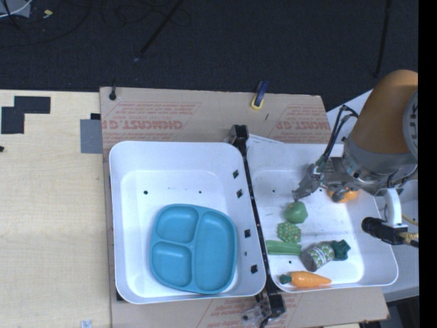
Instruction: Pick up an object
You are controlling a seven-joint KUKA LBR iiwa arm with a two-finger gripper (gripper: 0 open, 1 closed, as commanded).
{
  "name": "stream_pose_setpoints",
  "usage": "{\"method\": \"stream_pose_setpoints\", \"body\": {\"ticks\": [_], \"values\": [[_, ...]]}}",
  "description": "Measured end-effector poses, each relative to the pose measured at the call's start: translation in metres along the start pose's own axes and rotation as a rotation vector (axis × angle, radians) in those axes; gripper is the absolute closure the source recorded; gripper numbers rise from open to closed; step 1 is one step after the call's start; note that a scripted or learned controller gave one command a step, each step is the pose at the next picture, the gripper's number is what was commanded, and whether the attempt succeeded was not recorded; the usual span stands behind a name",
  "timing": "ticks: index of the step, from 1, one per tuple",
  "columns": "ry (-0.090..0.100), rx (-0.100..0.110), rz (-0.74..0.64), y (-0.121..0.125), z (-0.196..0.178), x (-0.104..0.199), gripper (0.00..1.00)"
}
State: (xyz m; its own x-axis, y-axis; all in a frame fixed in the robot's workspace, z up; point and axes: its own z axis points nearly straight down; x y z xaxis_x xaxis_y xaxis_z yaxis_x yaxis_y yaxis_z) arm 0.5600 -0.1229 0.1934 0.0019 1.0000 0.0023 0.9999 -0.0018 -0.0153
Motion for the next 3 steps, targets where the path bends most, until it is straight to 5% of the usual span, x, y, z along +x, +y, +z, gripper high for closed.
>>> {"method": "stream_pose_setpoints", "body": {"ticks": [1,3], "values": [[-0.001,-0.012,-0.002,0.003,-0.007,0.0,0.0],[0.0,-0.008,-0.002,0.011,0.106,0.001,0.0]]}}
